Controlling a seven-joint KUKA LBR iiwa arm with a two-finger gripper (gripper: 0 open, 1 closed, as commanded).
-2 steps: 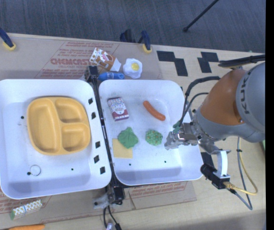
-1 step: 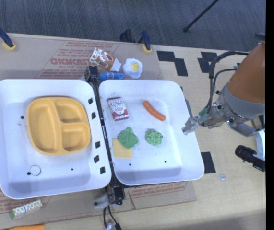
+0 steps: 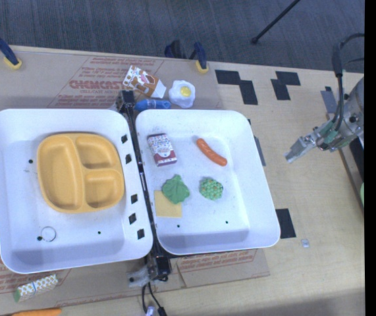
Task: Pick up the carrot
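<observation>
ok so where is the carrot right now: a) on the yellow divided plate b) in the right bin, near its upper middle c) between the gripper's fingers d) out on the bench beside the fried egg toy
b: the carrot lies on the floor of the right bin, to the right of the small red carton and above the peas, while the gripper is off to the right of that bin.

The robot arm reaches in from the right edge, its hand (image 3: 297,151) pointing left and hanging low above the desk (image 3: 306,196).
</observation>
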